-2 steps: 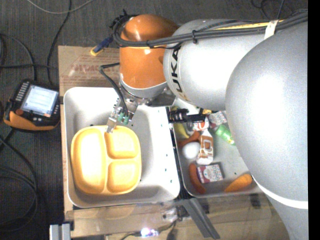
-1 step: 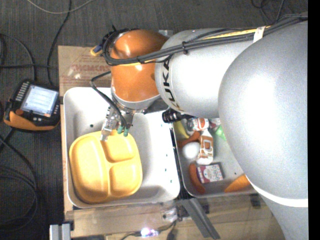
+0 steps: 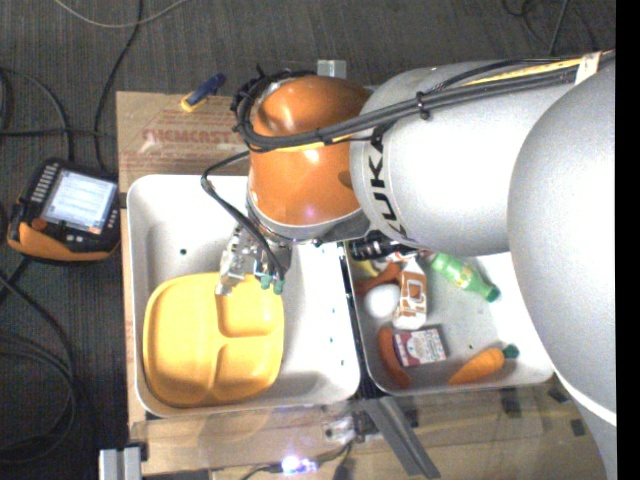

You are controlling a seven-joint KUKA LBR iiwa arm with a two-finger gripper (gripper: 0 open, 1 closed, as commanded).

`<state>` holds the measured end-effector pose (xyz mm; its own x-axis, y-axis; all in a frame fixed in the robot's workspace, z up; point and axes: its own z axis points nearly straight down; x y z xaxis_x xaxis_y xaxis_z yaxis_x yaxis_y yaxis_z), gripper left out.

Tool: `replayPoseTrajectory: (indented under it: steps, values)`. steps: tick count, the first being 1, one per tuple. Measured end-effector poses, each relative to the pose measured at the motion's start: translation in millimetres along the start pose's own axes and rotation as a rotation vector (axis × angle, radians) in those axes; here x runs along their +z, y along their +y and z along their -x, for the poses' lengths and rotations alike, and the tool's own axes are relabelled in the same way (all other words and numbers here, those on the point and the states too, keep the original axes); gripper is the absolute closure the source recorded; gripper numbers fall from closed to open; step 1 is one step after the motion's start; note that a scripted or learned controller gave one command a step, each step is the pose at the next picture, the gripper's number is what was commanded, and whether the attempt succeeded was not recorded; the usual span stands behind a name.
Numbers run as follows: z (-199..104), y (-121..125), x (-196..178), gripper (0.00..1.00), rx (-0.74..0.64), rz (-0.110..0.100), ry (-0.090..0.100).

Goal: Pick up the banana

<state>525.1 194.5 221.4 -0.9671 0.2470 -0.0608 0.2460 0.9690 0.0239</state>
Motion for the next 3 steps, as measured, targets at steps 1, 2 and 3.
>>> replayPoseTrajectory:
  steps: [1,2,3]
  values:
    - [-13,-8,-5,1.0,-0.015,0.017,-0.022]
    - [-7,-36,17,1.0,-0.155,0.021,-0.03]
    - [-21,4,0,1.0,-0.174,-0.001,0.006]
